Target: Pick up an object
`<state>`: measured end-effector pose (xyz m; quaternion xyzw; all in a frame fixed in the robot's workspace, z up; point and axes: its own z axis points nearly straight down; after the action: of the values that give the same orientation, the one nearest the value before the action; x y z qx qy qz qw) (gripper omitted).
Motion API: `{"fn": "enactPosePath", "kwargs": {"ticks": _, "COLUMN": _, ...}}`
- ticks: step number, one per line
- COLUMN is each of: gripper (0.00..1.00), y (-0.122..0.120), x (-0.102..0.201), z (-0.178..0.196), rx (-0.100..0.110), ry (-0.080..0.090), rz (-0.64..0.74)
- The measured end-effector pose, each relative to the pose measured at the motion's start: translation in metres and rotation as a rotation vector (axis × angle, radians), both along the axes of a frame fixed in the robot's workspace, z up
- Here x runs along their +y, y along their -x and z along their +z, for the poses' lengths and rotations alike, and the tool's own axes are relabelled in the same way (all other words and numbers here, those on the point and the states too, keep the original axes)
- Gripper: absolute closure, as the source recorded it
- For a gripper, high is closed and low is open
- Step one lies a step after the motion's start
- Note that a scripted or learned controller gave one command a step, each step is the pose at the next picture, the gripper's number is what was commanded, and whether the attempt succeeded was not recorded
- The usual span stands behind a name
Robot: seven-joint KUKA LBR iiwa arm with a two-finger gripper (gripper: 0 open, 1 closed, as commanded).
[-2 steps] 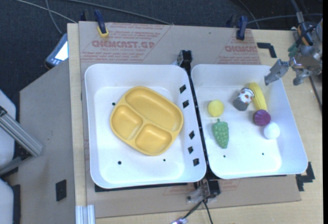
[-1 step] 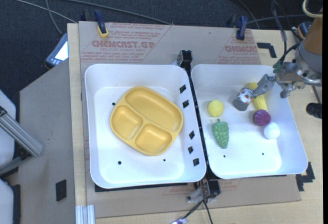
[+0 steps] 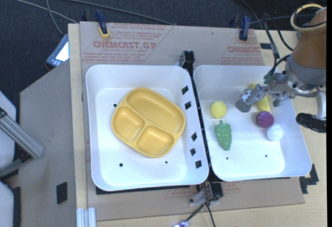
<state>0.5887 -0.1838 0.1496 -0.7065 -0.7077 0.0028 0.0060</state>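
Camera view, from above the bench, shows the right bin (image 3: 290, 166) as the place to watch, so I take it as my landmark. Inside it, toward its left wall, sits a small yellow ball (image 3: 218, 109), and just below that a green bunch of grapes (image 3: 224, 135). Nearer the bin's right side lie a purple ball (image 3: 265, 118) and, touching or almost touching it, a white ball (image 3: 274, 132); a yellow piece (image 3: 263, 102) peeks out beside the gripper, partly hidden. These look like light plastic toys, stiff enough not to crush, but the round ones will likely roll or squirt out of a pinch unless taken across the middle. The grapes seem the kinder choice: bumpy, less slippery, best taken across the narrow width. The gripper (image 3: 247, 100) hangs over the upper middle of the right bin, just above the purple ball and to the right of the yellow ball, with nothing visibly between its tips; whether they are spread or closed I cannot tell from this angle. The arm (image 3: 309, 54) comes in over the bin's right wall, its orange band above the wrist, the wrist bent down toward the bin floor. Left of the right bin, the left bin (image 3: 98, 169) bears a yellow divided plate (image 3: 149, 122).
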Motion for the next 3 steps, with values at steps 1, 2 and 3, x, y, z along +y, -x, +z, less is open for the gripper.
{"fn": "enactPosePath", "kwargs": {"ticks": 1, "gripper": 0.0, "y": 0.0, "x": 0.005, "z": -0.067, "rx": -0.001, "ry": 0.0, "rz": -0.001}}
{"fn": "enactPosePath", "kwargs": {"ticks": 2, "gripper": 1.0, "y": -0.002, "x": 0.004, "z": -0.056, "rx": -0.001, "ry": 0.0, "rz": 0.0}}
{"fn": "enactPosePath", "kwargs": {"ticks": 3, "gripper": 1.0, "y": 0.003, "x": 0.01, "z": 0.004, "rx": -0.017, "ry": 0.006, "rz": -0.001}}
